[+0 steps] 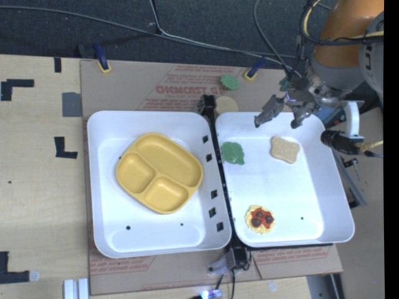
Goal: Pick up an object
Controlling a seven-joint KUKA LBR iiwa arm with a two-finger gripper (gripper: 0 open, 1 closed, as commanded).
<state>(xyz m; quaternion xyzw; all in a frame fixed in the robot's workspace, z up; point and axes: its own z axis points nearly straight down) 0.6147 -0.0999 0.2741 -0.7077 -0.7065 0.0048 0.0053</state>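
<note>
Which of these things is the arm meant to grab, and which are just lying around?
For the job:
gripper, open
bread slice
green leaf toy
small pizza toy

Lying about:
yellow divided plate in the left bin
green piece on the cardboard behind the bins

From my remote station I note two white bins side by side at mid-frame. The left bin (100,185) contains a yellow divided plate (159,172) with three compartments, lying slightly rotated. The right bin (324,198) contains three items, well apart: a green piece (233,152) near its upper left, a tan bread slice (285,149) toward its upper right, and a small pizza-like disc (260,218) with dark red toppings near its lower edge. The gripper (282,115) hangs above the right bin's upper rim, fingers spread, nothing between them. A second green item (229,81) lies on the cardboard (156,86) above the bins.
</note>
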